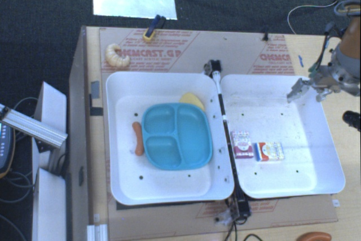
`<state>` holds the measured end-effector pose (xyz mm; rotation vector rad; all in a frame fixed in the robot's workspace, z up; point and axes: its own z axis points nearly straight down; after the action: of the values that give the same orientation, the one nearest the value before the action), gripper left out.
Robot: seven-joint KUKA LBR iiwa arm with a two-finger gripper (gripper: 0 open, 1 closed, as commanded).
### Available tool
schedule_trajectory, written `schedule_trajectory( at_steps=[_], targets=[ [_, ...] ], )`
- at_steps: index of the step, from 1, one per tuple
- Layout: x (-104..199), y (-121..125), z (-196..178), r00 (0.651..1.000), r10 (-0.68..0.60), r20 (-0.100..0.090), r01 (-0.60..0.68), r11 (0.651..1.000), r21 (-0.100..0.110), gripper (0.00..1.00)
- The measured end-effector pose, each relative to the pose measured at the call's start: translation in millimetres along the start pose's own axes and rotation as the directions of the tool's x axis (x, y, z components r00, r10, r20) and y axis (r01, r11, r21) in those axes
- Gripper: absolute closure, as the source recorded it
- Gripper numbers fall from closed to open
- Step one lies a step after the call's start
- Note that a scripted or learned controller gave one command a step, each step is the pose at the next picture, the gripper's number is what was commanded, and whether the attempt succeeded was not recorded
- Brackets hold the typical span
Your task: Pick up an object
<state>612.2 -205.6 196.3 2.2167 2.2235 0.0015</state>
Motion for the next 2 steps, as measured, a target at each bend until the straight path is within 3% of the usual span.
schedule_trajectory(
  at_steps=[1,2],
  targets=[
    [59.7,-8.9,51.3,1.0,-0.002,-0.002,0.002,1.0,0.002,0.0],
    [85.1,-45.8,111.9,1.0,0.003,0.001,-0.003,1.0,0.0,0.0]
  ],
)
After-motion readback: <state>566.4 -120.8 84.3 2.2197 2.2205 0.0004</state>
